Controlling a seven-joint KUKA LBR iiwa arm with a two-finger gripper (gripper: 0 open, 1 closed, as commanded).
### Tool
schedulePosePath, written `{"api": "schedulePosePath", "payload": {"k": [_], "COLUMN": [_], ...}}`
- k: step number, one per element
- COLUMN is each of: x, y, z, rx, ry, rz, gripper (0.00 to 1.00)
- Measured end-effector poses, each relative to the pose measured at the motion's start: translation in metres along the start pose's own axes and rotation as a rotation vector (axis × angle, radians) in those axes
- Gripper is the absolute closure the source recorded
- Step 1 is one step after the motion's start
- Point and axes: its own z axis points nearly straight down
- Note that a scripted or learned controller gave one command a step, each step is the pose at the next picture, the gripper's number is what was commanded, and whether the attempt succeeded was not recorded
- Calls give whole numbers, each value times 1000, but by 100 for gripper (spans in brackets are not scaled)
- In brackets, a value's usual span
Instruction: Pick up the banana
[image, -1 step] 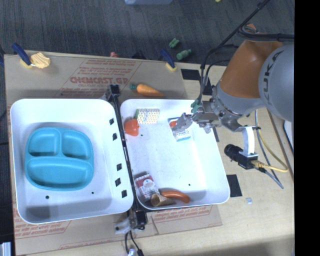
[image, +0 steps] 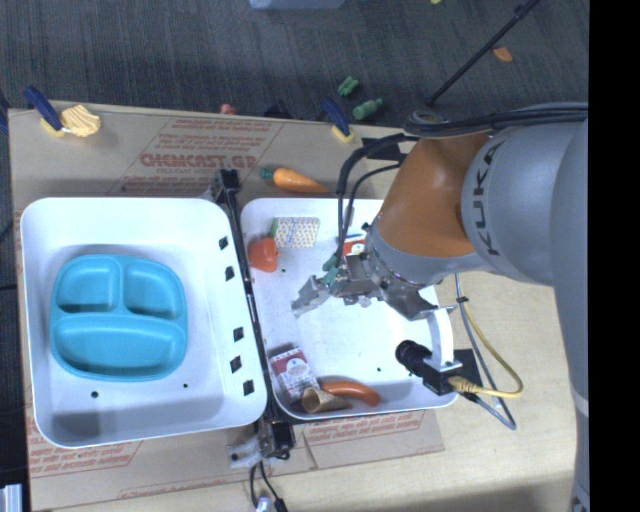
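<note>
**Gripper low in the right bin, banana not located**

The biggest risk from here, in my judgement, is that the gripper (image: 318, 288) closes on the wrong thing or on nothing. It hangs over the middle of the right bin (image: 340, 350), and the things I can name there are not the target. A red round thing (image: 263, 254) and a small patterned box (image: 295, 232) lie near the bin's far left corner. A red packet (image: 290, 370) and an orange-brown sausage (image: 347, 392) lie at its near wall. The red round thing is quite close to the gripper, so a small sideways error could push it or pinch it instead.

Where the banana lies I cannot tell. The thick arm (image: 450, 200) covers a good part of the right bin, and the banana may be under it. If so, a descent could press on it or knock it against the wall.

Whether the gripper is open or closed I cannot tell, because the metal parts at its tip blur together. Whether it holds or touches anything I also cannot tell.

The left bin (image: 40, 300) carries a blue divided plate (image: 118, 315), well apart from the gripper.
</note>
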Motion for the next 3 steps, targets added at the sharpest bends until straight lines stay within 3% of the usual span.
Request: {"api": "schedulePosePath", "payload": {"k": [1,2,3], "x": [88,-10,44], "y": [31,-31,-2], "z": [3,-103,-23], "rx": [-2,-5,0], "ry": [-1,-2,0], "rz": [168,132,114], "gripper": [0,0,0]}}
